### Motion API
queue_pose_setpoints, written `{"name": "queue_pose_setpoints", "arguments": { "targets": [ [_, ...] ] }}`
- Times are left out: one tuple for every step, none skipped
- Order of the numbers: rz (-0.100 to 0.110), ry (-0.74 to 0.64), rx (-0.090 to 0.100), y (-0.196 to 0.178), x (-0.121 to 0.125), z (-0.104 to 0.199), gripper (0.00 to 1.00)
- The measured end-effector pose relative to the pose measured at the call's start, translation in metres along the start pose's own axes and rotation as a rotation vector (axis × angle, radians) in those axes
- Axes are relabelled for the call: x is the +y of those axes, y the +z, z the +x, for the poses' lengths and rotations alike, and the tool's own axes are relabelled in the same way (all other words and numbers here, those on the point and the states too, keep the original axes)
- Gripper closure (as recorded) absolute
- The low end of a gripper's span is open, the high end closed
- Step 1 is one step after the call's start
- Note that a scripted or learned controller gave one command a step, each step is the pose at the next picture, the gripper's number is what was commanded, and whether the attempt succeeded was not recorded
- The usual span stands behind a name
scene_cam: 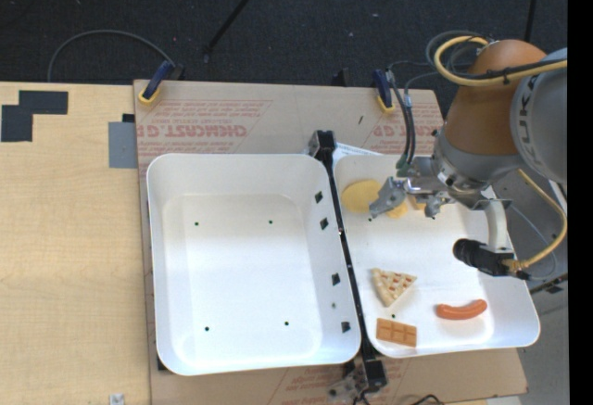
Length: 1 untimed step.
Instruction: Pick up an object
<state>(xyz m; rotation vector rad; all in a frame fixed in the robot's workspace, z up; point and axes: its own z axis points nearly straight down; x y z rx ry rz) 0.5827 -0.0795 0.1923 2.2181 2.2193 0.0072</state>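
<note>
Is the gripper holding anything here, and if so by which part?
Cannot be told. The gripper sits over the yellow item at the right bin's far end; any hold on it is hidden.

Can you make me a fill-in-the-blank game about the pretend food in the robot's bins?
1. The hot dog lies in the ____ bin.
2. The gripper is over the ____ round piece.
3. The waffle square lies nearer the front edge than the ____ wedge.
4. The divider between the bins is ____.

Missing words: right; yellow; pizza; black

Only readable bit is red print on the cardboard sheet [243,122] under the bins, upside down, roughly "CHEMCAST GP".
</note>
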Motion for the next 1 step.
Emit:
{"name": "queue_pose_setpoints", "arguments": {
  "targets": [
    [-0.001,0.007,-0.004,-0.0980,-0.0179,-0.0985,0.00]
  ]
}}
